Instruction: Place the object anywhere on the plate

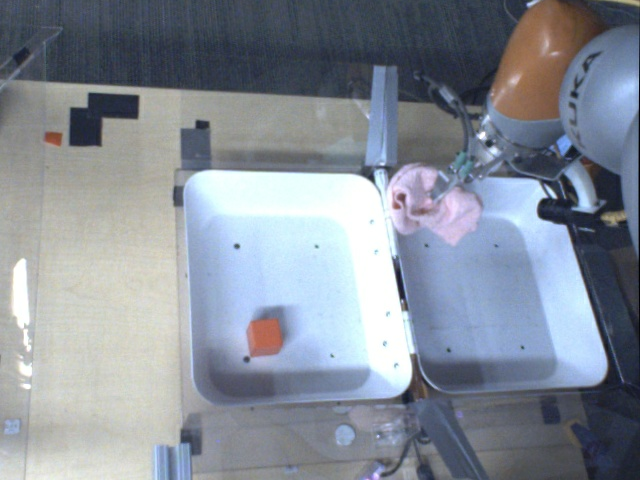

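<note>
A crumpled pink cloth (430,211) hangs at the far left corner of the right bin (500,298), and its left edge overlaps the divider between the bins. My gripper (447,186) reaches down from the upper right. Its thin fingertips are buried in the top of the cloth and pinch its folds. A small orange cube (265,337) rests on the floor of the left bin (290,248), near the front left corner and far from the gripper.
A metal post (381,118) stands behind the gap between the bins. The grey and orange arm (560,68) fills the upper right. Black marker blocks (98,115) lie on the wooden bench at the far left.
</note>
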Motion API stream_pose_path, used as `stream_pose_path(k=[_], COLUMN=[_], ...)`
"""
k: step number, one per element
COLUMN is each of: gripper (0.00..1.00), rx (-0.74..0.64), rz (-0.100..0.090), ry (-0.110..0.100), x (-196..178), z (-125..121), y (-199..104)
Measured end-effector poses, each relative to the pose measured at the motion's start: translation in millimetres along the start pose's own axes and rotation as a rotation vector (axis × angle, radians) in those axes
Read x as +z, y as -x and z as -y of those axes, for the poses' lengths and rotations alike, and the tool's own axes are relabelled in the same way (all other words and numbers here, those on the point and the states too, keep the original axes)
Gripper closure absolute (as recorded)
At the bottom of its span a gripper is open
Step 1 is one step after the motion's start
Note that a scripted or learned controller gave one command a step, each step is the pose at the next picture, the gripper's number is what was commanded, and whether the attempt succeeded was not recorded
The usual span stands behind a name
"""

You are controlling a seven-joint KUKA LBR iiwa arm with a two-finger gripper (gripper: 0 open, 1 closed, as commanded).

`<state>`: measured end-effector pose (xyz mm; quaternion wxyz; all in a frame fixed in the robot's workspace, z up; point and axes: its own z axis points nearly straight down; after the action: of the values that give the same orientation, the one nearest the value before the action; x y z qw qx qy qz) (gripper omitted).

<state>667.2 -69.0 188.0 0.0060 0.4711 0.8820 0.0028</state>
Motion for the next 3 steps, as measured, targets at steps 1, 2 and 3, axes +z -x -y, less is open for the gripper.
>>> stream_pose_path(k=[1, 2, 3], gripper=[1.00, 1.00, 1.00], rx=[-0.007, -0.411, -0.812], rz=[0.000, -0.002, -0.002], ry=[0.000, 0.000, 0.003], x=[-39, -49, -54], z=[-4, -25, -31], y=[0, -44, -96])
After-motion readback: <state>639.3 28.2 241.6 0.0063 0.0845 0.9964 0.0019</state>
